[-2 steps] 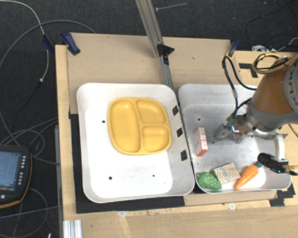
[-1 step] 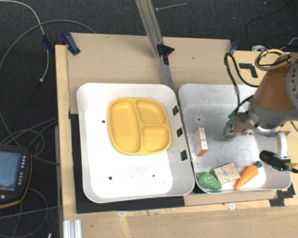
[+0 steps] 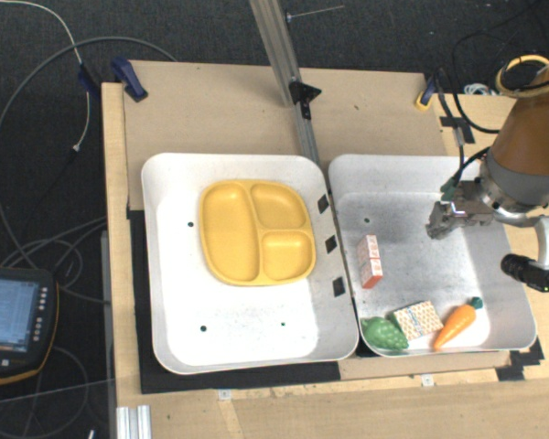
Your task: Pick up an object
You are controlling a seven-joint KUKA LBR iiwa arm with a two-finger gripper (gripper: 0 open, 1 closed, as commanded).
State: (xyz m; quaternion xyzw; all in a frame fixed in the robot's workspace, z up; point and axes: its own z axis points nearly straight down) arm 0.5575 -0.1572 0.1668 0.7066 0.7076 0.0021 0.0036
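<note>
Counter [image 3: 256, 108] is tan board with two shallow white bins side by side. Left bin [image 3: 165, 245] holds a yellow tray [image 3: 256, 231] with three compartments, sitting flat near the bin's middle, slightly toward its far side.

Right bin [image 3: 412, 190] holds four things. Small carton [image 3: 370, 262], red and white, lies near the bin's left wall, roughly mid-depth. Along the near wall, left to right: green item [image 3: 384, 334], patterned box [image 3: 416, 320], carrot [image 3: 455, 326] with its green top pointing up-right. Green item and patterned box are touching or just about; carrot is just beside the box. All three sit low against the near rim.

Arm [image 3: 529, 144] comes in from the right, orange band above the grey wrist. Tool [image 3: 442, 219] hangs over the far-right part of the right bin, well apart from the carton and from the three things at the near wall. Nothing between its fingers. Can't tell whether the fingers are apart or together; too small and dark at this angle.

Metal pole [image 3: 279, 44] runs down from the top edge to the gap between the bins. Blue clamp [image 3: 128, 79] at the counter's far-left corner. Pendant [image 3: 14, 323] with a lit screen sits on the dark floor at left, cables [image 3: 37, 154] around it.
</note>
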